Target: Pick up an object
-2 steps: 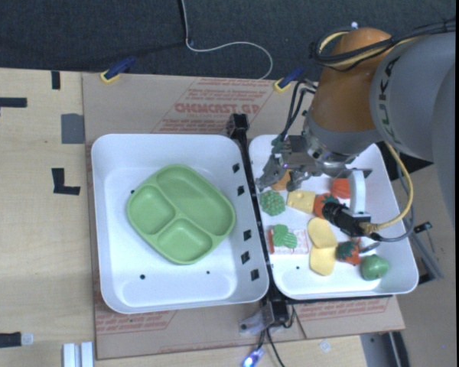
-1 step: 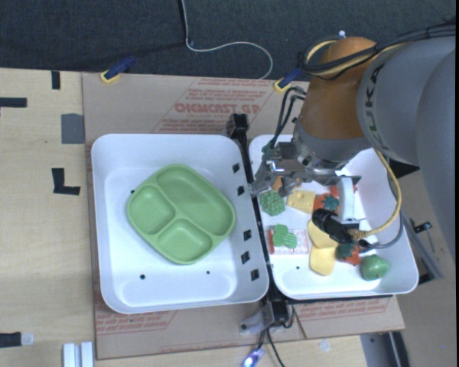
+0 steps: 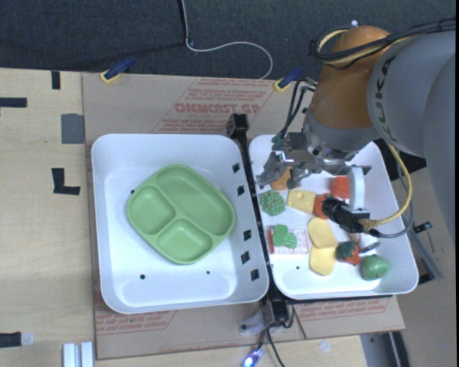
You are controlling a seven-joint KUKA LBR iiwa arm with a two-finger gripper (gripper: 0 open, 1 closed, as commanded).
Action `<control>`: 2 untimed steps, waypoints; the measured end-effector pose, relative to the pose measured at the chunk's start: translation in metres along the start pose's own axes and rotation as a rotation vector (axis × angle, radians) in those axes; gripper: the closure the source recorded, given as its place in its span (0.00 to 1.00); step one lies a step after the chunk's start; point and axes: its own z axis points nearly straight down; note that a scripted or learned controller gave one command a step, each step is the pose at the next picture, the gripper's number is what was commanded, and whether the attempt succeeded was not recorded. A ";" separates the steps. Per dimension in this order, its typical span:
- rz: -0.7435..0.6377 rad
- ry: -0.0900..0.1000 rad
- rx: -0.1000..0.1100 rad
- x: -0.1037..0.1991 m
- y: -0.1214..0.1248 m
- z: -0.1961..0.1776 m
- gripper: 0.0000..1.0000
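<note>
Arm (image 3: 413, 90) hangs over right bin (image 3: 402, 277); left bin (image 3: 107, 205) carries a green tray (image 3: 181, 213). Gripper (image 3: 284, 168) sits low at the right bin's near-left corner; whether it grasps anything I cannot tell. Toy food is crowded: yellow block (image 3: 300, 200), green round piece (image 3: 272, 202) just below. I'd descend straight and target one piece.

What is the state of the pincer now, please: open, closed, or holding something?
Pincer: low over the right bin, above the small toy food pieces; open, closed or holding cannot be told from this view.
</note>
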 end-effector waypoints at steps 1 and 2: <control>-0.001 0.000 0.004 0.009 -0.010 0.013 1.00; -0.002 0.000 0.001 0.016 -0.012 0.006 1.00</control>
